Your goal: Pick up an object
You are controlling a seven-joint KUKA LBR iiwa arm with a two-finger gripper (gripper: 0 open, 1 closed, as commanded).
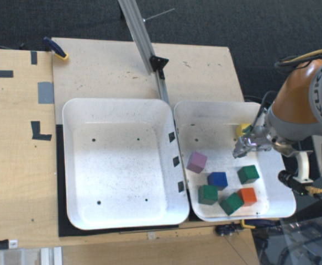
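The gripper hangs low in the right bin, just beside a yellow object at its far side and above the green cube, so the step seems the approach, and next it must descend onto one piece.

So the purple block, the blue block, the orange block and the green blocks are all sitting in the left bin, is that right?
Not quite: the bin is wrong. The camera view shows the purple block, the blue block, the orange block and the green blocks all sitting in the right bin, not the left bin.
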